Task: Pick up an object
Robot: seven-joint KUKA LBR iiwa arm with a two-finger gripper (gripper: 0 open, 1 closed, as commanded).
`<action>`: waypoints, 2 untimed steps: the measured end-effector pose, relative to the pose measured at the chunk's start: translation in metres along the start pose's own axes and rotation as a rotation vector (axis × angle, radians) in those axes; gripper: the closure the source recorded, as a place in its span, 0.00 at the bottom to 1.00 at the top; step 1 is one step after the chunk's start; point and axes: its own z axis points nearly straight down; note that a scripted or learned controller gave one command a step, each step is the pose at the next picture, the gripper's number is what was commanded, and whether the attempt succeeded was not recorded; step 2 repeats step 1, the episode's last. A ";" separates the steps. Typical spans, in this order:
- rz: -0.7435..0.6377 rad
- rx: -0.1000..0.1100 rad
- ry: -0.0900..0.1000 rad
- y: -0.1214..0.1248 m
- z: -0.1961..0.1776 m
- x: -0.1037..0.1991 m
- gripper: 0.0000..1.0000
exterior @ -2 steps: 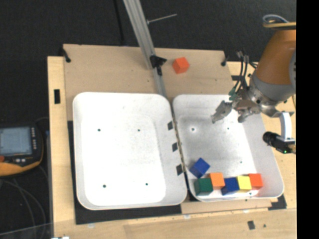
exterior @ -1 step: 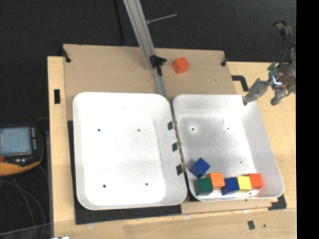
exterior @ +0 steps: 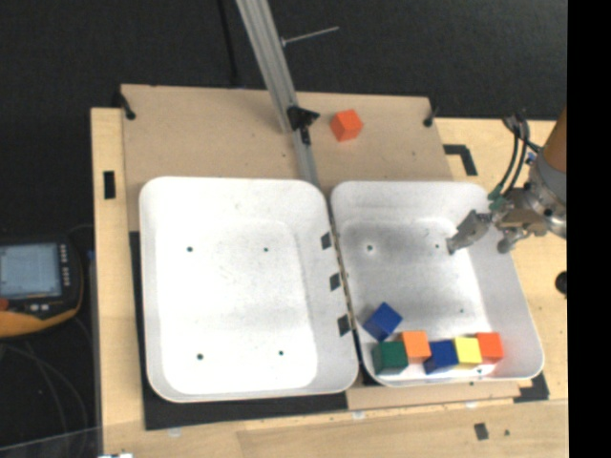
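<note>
blocks [exterior: 434, 348] crowd the right bin's [exterior: 496, 275] near wall, its upper floor lying open for passage.

Wooden bench [exterior: 220, 132], two white bins [exterior: 239, 284] side by side, orange cube [exterior: 347, 125] behind them

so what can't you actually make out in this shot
- Gripper, camera view: its fingers are small and blurred, so their state is unclear.
- Arm: cut off by the right edge just above the wrist.
- Cubes along the right bin near wall: the green cube and its neighbours sit packed together; which ones touch is too small to tell.
- Handheld screen at left: cut by the edge, display unreadable.
</note>
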 end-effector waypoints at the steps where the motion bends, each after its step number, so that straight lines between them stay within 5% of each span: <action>1: 0.000 0.003 0.003 -0.068 0.069 0.008 0.00; 2: 0.000 0.003 0.003 -0.068 0.069 0.008 0.00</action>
